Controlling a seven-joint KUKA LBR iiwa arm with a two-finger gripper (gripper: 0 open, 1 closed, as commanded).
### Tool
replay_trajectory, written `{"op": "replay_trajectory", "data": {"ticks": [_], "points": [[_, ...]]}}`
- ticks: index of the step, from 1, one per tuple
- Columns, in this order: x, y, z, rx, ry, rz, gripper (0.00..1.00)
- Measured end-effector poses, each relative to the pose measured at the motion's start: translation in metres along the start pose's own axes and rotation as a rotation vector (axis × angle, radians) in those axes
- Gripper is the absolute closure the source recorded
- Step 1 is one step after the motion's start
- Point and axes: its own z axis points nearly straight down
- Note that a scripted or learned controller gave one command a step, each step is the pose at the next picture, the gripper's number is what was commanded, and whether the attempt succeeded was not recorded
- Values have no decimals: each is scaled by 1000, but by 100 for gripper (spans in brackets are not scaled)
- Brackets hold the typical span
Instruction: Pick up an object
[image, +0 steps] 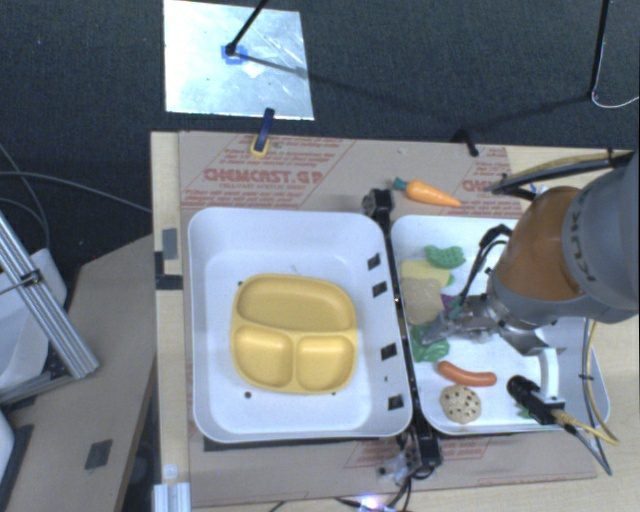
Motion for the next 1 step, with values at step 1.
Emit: {"op": "replay_trajectory", "data": {"ticks": [1], "points": [[-31, -43, 1, -2, -3, 14, 0]]}}
